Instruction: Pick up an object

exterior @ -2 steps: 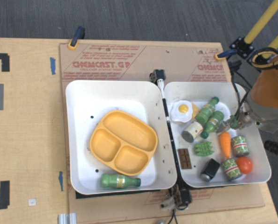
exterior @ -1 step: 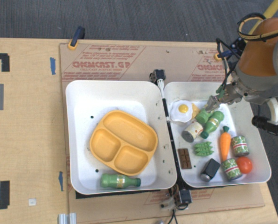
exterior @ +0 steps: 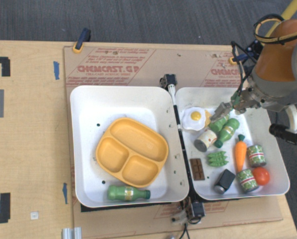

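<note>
My gripper (exterior: 227, 109) hangs low over the upper middle of the right bin (exterior: 280, 156), below the orange band of the arm (exterior: 278, 51). It is right above two green bottles (exterior: 224, 129) that lie side by side, and it may be touching the upper one. A toy fried egg (exterior: 196, 117) lies just left of it. Below are a grey can on its side (exterior: 204, 140), a carrot (exterior: 240, 154), a green leafy piece (exterior: 217, 158), a chocolate bar (exterior: 198, 169) and a black block (exterior: 224, 180).
Two labelled cans (exterior: 256, 155) (exterior: 247, 179) and a tomato (exterior: 261, 176) crowd the right bin's lower right corner. The left bin (exterior: 83, 133) holds a yellow divided plate (exterior: 132, 151) and a green bottle (exterior: 128, 193) near its front wall.
</note>
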### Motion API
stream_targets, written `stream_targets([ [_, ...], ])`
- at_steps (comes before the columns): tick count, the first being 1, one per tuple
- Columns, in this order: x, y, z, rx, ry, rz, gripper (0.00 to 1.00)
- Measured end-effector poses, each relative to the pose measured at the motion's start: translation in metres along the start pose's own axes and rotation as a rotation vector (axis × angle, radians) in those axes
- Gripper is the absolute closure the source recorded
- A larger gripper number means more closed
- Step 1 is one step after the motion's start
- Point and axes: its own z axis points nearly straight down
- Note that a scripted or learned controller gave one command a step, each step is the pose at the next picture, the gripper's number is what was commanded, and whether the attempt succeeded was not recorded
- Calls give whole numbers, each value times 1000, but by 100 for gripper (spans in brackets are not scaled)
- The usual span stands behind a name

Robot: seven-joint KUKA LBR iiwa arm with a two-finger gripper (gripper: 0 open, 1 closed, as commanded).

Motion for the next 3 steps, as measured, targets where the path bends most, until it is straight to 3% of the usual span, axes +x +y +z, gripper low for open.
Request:
stream_targets([
  [1,-9,-33,65,-10,-9,-182,0],
  [2,-10,-33,55,-13,-12,-181,100],
  [3,52,-46,-7,-3,-2,-414,100],
])
